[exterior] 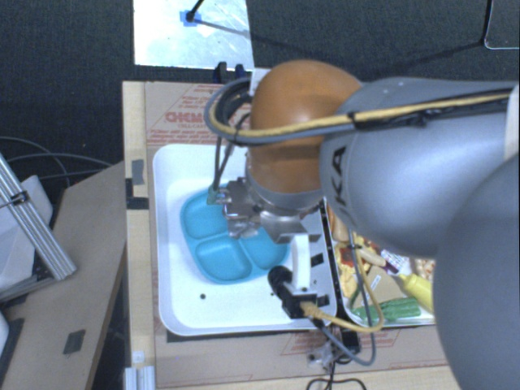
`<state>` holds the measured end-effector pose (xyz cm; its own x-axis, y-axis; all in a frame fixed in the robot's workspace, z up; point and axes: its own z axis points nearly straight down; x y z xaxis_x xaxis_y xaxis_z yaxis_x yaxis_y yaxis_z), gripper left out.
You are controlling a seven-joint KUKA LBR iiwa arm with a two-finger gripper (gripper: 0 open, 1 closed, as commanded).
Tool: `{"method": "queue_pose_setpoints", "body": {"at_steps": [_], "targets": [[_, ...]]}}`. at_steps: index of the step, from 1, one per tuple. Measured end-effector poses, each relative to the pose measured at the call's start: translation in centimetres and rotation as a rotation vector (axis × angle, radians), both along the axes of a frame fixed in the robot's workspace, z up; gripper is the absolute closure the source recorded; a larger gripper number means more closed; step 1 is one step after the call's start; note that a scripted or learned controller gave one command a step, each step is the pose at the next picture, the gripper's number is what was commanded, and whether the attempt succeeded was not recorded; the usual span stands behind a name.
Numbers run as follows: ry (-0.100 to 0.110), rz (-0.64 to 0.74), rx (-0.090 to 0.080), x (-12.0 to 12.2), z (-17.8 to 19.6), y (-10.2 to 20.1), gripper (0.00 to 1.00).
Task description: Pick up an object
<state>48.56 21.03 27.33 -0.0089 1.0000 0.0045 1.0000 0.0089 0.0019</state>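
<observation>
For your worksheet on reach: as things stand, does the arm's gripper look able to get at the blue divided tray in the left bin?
Probably yes. The arm's wrist hangs directly over the blue divided tray in the left bin, and nothing lies on the tray's visible part. The wrist hides the gripper, so contact can't be judged.

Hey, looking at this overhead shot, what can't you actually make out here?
- Pincer: the arm's wrist covers it, so its state and any grasp can't be told.
- Blue tray: its upper right part is under the wrist.
- Right bin: mostly behind the arm; just a green item, a yellow item and some packaging peek out.
- Left bin: its right side is blocked by the arm.
</observation>
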Motion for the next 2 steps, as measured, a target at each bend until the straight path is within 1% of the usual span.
{"method": "queue_pose_setpoints", "body": {"at_steps": [1, 2], "targets": [[0.003, -0.006, -0.007, 9.7, -11.2, 1.4, 1.00], [-0.006, 0.001, 0.005, -0.1, 3.7, 2.7, 1.00]]}}
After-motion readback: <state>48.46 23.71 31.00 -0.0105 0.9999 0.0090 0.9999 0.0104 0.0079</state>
